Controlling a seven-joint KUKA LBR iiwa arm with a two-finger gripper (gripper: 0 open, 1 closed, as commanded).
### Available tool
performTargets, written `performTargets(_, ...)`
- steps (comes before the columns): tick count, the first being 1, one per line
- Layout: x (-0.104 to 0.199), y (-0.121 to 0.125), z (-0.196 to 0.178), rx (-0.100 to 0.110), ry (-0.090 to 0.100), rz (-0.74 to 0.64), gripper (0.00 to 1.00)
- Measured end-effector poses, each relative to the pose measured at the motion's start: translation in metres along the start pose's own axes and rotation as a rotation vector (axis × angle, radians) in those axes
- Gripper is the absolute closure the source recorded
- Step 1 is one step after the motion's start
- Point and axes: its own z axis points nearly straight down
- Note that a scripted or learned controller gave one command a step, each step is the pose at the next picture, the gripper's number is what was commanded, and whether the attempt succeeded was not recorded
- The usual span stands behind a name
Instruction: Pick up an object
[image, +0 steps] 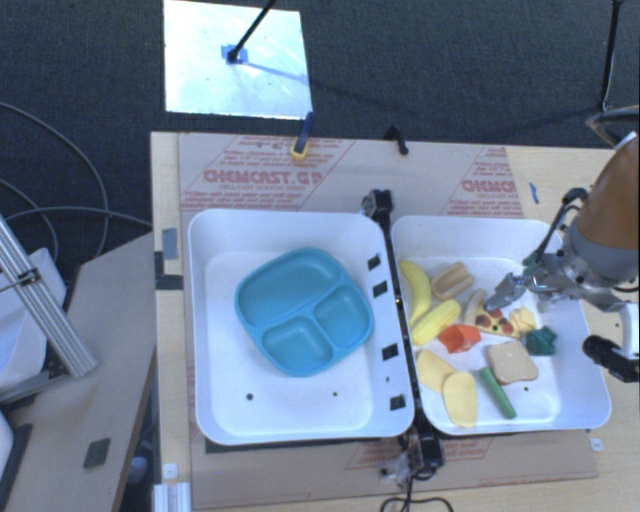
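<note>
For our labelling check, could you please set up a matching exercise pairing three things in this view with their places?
Things:
1. blue divided plate
2. banana
3. bread slice

Places:
A. right bin, along its left wall
B. left bin
C. right bin, towards its lower right, beside the green stick

Pairs: 1-B, 2-A, 3-C

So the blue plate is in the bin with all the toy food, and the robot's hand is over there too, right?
Not quite. The camera view shows the blue plate alone in the left bin. The toy food is in the right bin, and the gripper is over that one.
</note>
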Motion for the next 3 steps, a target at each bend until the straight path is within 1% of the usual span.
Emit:
performTargets(1, 0.012, -0.058, 0.05, -0.003, -0.001, 0.0, 0.0)
performTargets(2, 0.011, -0.053, 0.036, -0.014, -0.004, -0.002, 1.0)
performTargets(3, 0.011, -0.052, 0.026, -0.017, -0.005, -0.002, 1.0)
